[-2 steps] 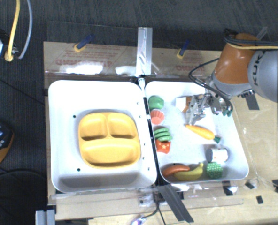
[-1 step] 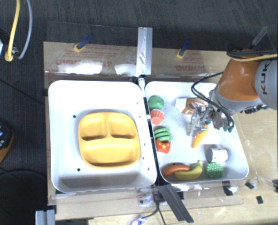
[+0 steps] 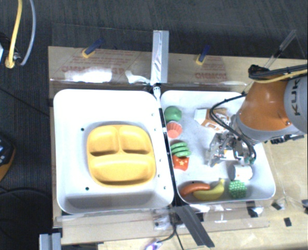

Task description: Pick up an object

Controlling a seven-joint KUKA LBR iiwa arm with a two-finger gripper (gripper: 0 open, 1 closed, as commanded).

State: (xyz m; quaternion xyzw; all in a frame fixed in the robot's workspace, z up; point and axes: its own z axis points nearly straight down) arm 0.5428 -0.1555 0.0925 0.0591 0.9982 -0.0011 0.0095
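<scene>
- Dark carpet surrounds the wooden bench (image 3: pixel 292 191), which carries two shallow white bins side by side.
- Left bin (image 3: pixel 71 108) holds a yellow divided tray (image 3: pixel 121 155), lying flat near its middle.
- Right bin (image 3: pixel 263 184) holds the loose objects: a green ball (image 3: pixel 172 113) at the top left, a pink ridged piece (image 3: pixel 174 129) just below it, then a green ridged piece (image 3: pixel 180 149) touching a red block (image 3: pixel 181 163).
- Along the near wall lie an orange-red piece (image 3: pixel 193 188) and a yellow banana (image 3: pixel 212 192), touching; a green knobbly toy (image 3: pixel 238 189) sits just beside them, with a white object (image 3: pixel 242 173) above it.
- The grey arm with its orange band (image 3: pixel 263 108) reaches in from the right.
- The gripper (image 3: pixel 220 150) hangs over the middle of the right bin, above bare floor; whether its fingers are spread or closed cannot be told, and nothing shows between them.
</scene>
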